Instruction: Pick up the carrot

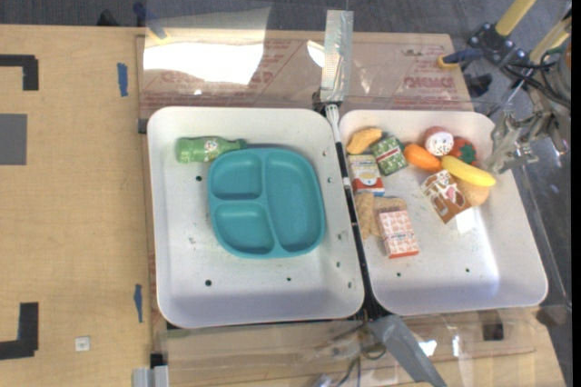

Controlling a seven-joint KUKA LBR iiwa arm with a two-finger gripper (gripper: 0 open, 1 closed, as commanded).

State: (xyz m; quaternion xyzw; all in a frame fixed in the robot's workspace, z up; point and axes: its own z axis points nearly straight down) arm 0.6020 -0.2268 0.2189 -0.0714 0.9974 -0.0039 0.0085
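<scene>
Wooden table (73,194), two white bins, carrot (422,158) in right bin (508,285) toward 12 o'clock, pincer (514,140) at 3 o'clock, opening indiscernible, teal tray (266,202) in left bin (172,267).

The carrot (422,157) I am meant to lift is a short, stubby orange piece with a smooth, slightly glossy skin, the look of a toy rather than a real root. It lies flat on the floor of the right bin (472,272), in that bin's far half, close to the far wall and a little toward the right of the middle. Its long axis runs at a slant, the left end farther up toward the far wall, the right end lower and nearer the bin's middle. Its top surface is uncovered. I cannot tell which end is the tip.
</scene>
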